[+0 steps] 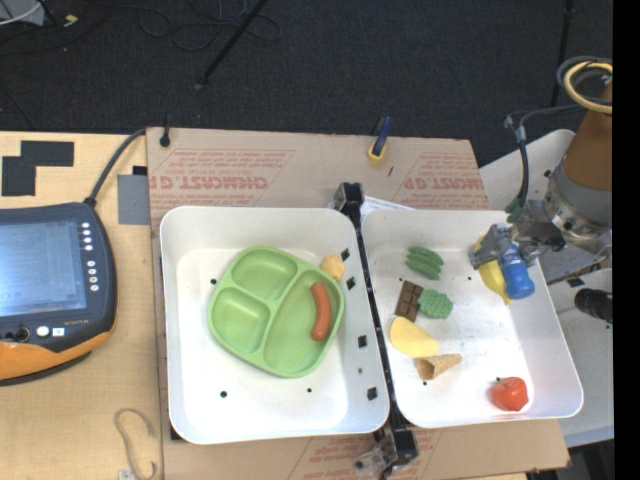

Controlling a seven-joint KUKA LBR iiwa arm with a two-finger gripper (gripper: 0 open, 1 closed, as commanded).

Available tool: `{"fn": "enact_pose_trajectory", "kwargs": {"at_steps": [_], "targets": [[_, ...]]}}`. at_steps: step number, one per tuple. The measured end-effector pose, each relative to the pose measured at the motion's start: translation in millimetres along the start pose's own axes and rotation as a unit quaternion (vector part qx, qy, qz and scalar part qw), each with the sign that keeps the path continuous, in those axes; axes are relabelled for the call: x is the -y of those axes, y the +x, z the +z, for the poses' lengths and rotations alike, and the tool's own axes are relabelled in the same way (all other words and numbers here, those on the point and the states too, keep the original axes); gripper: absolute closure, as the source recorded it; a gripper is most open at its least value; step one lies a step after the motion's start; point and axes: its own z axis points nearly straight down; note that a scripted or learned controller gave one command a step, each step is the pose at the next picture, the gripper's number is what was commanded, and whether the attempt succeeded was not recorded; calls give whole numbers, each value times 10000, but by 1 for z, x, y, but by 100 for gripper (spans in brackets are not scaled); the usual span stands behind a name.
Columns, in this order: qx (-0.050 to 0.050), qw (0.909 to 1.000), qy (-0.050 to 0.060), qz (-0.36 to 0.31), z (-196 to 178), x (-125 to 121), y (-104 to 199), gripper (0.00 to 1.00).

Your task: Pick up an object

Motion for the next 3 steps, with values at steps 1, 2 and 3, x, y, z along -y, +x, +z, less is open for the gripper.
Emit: {"fn": "enact_pose_trajectory", "kwargs": {"at_steps": [1,2,3], "targets": [[-6,10000,10,0,7,33,50,100],[-4,10000,14,3,15,65,94,100],[2,10000,0,20,0,84,99,100]]}}
